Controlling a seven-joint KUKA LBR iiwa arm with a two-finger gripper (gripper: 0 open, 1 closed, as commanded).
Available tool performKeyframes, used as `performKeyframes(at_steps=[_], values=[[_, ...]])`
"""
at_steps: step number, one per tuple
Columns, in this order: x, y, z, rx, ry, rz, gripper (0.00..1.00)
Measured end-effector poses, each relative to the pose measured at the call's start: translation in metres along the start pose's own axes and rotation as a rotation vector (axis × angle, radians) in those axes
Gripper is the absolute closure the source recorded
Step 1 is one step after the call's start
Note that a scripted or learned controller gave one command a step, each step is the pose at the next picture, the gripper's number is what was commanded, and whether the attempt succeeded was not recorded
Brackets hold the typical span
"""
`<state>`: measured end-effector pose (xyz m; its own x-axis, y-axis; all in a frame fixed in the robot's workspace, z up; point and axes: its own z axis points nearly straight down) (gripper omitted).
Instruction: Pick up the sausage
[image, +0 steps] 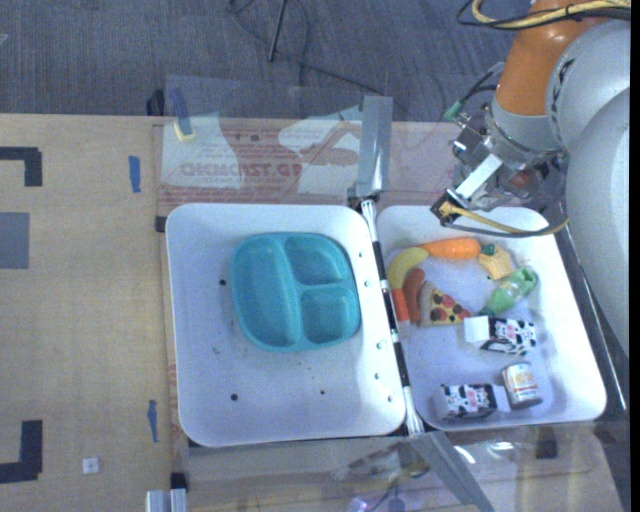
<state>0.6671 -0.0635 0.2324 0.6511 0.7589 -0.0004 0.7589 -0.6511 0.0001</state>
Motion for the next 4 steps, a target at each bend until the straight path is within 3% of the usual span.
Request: performKeyframes(at_steps=[1, 2, 3, 4], values=[[-0.04, 0.022, -0.02, -0.002, 0.0, -0.215, 1.0], [-0.048, 0.014, 0.075, 0.002, 0.0, -0.244, 1.0], [-0.048, 0.014, 0.075, 0.001, 0.0, -0.244, 0.0], [-0.074, -0.01, 0.139, 0.0, 0.001, -0.239, 0.0]])
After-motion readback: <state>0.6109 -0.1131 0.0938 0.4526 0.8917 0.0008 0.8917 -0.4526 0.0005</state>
